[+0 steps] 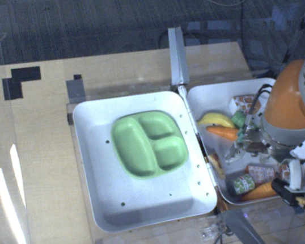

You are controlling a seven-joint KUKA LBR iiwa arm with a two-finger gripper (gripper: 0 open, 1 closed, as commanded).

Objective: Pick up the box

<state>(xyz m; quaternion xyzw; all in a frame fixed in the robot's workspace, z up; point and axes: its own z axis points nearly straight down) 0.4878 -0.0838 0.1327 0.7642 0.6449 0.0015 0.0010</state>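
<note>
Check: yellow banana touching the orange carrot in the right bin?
Touching. The camera view shows the yellow banana lying directly against the orange carrot, with no white bin floor between them.

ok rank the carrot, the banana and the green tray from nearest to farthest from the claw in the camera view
From the claw in the right bin:
1. Carrot, just up-left of it.
2. Banana, beyond the carrot, toward the bin's far edge.
3. Green tray, in the left bin.

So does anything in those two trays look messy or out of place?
Nothing looks spilled or broken. The green divided plate sits slightly askew in the left bin, and the right bin is a loose jumble of toy food and small packets.
</note>
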